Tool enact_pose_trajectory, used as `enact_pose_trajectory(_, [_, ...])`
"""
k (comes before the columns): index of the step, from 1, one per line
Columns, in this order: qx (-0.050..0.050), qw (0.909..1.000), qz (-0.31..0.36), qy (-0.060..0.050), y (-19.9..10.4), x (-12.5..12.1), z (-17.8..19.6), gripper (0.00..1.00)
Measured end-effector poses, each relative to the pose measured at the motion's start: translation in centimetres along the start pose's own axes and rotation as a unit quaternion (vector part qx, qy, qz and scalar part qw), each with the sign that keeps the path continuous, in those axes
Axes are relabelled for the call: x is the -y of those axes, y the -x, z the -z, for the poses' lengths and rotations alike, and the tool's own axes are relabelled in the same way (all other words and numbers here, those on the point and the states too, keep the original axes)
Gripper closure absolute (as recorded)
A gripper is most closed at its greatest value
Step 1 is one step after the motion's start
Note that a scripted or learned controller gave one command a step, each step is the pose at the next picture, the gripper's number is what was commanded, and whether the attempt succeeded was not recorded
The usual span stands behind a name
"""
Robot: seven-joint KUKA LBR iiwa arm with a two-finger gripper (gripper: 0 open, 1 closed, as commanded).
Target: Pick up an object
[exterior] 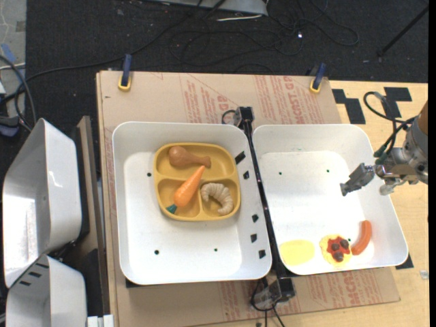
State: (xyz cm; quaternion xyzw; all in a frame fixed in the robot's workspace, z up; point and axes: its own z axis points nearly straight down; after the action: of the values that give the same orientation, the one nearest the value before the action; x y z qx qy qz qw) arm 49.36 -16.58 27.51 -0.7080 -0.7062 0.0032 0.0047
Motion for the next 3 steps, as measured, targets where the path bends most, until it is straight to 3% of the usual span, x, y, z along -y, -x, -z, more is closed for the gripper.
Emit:
enact_pose_trajectory(1, [0.001, 1.0000, 0.002, 0.006, 0.0, -0.2, 0.5, 0.00])
enact_pose_trajectory(3, [0.000, 1.0000, 0.001, 0.003, -0.3, -1.4, -10.1, 0.00])
